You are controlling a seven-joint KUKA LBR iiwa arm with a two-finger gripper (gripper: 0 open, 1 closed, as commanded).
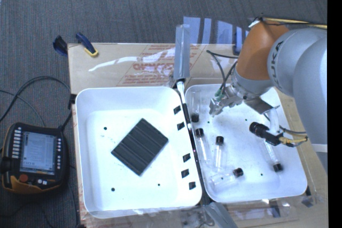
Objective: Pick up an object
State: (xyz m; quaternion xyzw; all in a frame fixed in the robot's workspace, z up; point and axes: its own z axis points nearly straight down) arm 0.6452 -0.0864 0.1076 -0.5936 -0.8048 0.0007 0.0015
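My gripper [216, 106] hangs low over the back left part of the right bin [291, 181], below the arm's orange band [259, 53]. Several clear tubes with black caps lie in this bin: one tube [219, 151] in the middle, another [201, 142] by the left wall, and one [228, 175] near the front. A further tube [272, 153] lies at the right. A small capped tube [194, 112] lies just left of and below the gripper. A dark ribbed rectangular pad [140, 146] lies flat in the left bin [91, 115].
A black cylinder with a yellow cable [265, 133] sticks out over the right bin. A teach pendant [33, 156] lies on the floor at the left. Blue clamps [85, 44] grip the bench's back left corner. A grey post [181, 56] stands behind the bins.
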